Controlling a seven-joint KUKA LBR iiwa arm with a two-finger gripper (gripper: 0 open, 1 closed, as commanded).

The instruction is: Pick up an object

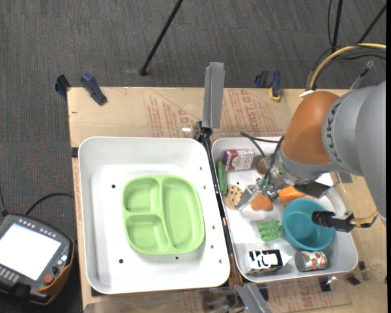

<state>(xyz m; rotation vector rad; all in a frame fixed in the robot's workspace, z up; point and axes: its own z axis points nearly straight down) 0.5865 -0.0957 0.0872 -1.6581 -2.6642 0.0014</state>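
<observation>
One orange piece (261, 203) lies in the right bin (244, 238), just beside the teal bowl (305, 232), under my pincer (259, 193); I cannot tell its long axis, nor whether my pincer grips it.

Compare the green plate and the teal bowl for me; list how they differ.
Colour: the green plate is pale green, the teal bowl blue-green.
Shape: the plate is flat, a rounded rectangle split into three compartments; the bowl is round and deep with one hollow.
Place: the plate lies alone in the left bin as the camera sees it; the bowl sits in the right bin among smaller things.
Both sit open side up.
</observation>
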